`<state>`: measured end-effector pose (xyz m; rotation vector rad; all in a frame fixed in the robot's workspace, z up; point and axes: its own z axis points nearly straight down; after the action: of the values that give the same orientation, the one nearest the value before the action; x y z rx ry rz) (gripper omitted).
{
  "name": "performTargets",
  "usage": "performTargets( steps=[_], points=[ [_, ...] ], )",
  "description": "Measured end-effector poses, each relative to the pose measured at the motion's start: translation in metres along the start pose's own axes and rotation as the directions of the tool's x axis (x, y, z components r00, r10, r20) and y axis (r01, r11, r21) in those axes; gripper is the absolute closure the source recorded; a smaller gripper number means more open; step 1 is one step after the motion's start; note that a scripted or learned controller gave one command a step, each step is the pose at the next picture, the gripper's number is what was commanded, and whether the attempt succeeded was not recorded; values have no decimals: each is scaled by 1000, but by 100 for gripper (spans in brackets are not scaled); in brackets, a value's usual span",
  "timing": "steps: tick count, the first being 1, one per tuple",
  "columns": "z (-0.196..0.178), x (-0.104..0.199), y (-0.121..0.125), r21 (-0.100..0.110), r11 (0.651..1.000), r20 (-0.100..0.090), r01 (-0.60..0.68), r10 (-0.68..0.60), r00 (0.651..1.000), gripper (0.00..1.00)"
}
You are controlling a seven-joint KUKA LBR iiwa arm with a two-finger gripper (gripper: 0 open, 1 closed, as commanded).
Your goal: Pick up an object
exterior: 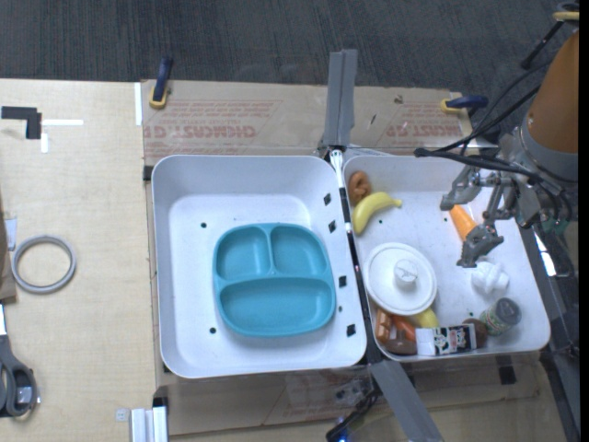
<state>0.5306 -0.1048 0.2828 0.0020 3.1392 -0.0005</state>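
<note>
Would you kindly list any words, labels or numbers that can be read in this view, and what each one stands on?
Red print on the cardboard sheet behind the bins: upside down and blurred, not readable for certain.
Label on the small dark carton in the right bin: too small to read.
Nothing else carries legible text.

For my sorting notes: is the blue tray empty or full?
Empty. All three compartments of the blue tray show bare blue plastic in the left bin.

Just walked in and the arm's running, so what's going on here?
The arm has reached into the right bin, its gripper open above the bin floor, beside an orange piece and a small white object. Nothing is between its fingers. A banana and a white lid lie nearby. The left bin holds a blue divided plate.
</note>
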Motion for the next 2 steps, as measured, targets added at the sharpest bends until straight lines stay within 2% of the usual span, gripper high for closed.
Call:
performTargets(
  steps=[1,2],
  points=[
    [125,-69,-44,1,987,0,-160,160,987,0],
    [190,-109,-74,1,968,2,-250,250,968,0]
  ],
)
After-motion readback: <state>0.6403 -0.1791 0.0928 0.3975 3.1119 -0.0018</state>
